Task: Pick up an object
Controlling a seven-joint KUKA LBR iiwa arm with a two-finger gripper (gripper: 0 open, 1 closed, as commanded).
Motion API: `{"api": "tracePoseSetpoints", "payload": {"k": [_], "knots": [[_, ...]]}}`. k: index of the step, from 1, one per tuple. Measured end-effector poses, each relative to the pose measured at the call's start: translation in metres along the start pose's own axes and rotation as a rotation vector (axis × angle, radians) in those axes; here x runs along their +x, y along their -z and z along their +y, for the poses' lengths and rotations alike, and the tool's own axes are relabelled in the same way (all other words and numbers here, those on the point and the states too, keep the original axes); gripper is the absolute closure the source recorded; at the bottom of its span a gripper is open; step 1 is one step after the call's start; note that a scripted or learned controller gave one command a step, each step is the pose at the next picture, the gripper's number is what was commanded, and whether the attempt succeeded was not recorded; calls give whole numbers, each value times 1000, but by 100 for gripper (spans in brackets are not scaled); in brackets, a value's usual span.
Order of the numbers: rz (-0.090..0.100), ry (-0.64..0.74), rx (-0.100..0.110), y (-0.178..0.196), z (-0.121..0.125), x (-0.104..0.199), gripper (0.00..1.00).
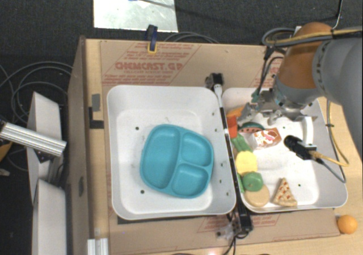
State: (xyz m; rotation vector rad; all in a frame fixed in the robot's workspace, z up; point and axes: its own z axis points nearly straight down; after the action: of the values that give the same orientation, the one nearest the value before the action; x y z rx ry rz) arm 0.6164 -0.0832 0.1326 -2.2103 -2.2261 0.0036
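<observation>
Patience over the right bin (332, 194) looks the wise course; toys crowd its near-left side, so the arm (317, 69) should drop squarely on one piece; the gripper (271, 111) sits low at the bin's far-left part, and whether its fingers are apart or together I cannot tell. Nearest, just on the near side of it, lies a red-and-white packet (265, 137); further toward the bench's near edge sit a yellow piece (246, 163), a green piece (252, 180), a tan disc (256, 196) and a pizza slice (284, 193). The left bin (127, 106) holds a blue divided plate (177, 159).
</observation>
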Motion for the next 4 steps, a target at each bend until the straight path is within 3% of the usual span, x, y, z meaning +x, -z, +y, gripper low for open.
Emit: {"api": "tracePoseSetpoints", "payload": {"k": [1,2,3,4], "knots": [[-8,-6,-15,-29,-26,-4,0],[-4,-3,-9,-47,8,-13,0],[0,-1,53,-52,37,-14,0],[-1,-10,0,-39,-36,-35,0]]}}
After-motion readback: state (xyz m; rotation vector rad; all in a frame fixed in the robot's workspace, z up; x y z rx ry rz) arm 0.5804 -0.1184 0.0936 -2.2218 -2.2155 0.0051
